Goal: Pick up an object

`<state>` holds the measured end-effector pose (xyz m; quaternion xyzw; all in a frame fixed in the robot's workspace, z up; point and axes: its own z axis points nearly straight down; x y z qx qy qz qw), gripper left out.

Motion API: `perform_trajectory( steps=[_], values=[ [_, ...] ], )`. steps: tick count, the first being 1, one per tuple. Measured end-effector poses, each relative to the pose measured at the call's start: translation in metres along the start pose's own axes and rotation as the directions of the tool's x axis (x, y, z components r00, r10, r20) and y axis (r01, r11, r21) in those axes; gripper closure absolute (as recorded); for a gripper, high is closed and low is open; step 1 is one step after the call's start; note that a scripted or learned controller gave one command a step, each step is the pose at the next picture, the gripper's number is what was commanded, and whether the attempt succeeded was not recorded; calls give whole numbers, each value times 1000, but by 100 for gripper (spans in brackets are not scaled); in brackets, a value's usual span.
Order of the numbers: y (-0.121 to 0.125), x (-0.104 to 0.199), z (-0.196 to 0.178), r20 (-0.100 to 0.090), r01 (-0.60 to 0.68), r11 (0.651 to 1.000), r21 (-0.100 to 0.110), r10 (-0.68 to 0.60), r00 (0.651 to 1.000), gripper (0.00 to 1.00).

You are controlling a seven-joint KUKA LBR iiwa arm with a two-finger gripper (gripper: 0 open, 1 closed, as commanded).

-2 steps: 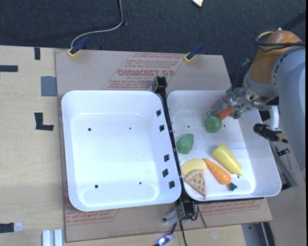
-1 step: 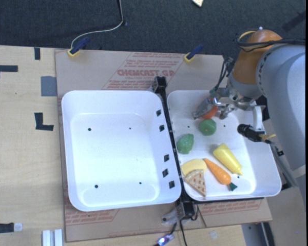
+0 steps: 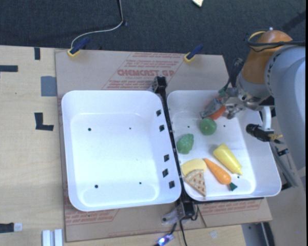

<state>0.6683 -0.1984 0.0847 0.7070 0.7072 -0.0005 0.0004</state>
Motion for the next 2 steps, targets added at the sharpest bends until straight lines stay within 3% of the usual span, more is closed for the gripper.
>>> perform_trajectory(
  steps=[1, 2],
  values=[
    [-1, 1, -9, 0, 2, 1000, 7, -2, 1000, 100],
    [-2, 71, -4, 9, -1, 1000, 14, 1, 1000, 100]
  ],
)
